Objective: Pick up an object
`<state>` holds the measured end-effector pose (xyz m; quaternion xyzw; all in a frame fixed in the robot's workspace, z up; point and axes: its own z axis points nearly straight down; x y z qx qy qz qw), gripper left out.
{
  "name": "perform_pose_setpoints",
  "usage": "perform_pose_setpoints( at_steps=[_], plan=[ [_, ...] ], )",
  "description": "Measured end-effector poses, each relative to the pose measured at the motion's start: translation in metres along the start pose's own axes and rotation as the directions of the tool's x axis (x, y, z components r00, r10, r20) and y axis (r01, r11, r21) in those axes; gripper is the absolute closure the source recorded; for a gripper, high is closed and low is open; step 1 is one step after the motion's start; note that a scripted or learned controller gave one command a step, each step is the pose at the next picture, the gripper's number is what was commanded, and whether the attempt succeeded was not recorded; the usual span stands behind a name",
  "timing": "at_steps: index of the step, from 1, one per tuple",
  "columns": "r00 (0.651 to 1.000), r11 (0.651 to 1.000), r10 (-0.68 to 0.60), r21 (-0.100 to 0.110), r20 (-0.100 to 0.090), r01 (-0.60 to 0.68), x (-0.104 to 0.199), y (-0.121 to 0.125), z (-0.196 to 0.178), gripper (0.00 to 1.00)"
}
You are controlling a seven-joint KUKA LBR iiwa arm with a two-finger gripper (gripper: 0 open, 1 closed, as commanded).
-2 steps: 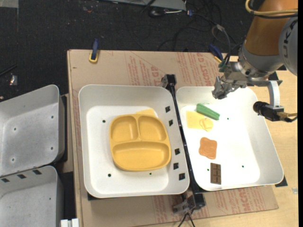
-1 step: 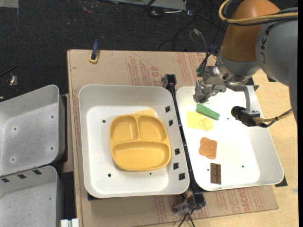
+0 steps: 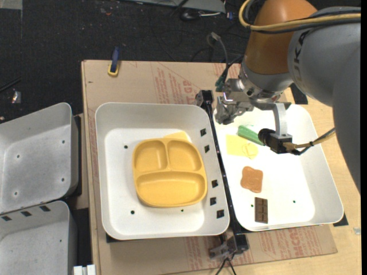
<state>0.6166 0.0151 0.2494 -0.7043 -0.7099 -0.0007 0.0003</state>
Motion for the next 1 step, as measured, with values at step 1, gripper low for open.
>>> perform_pose_setpoints(
  at_steps=[1],
  plan=[
    [1.000,1.000,0.002,0.002,0.001,-0.002,0.0500,0.0023,0.0174,1.00]
  ],
)
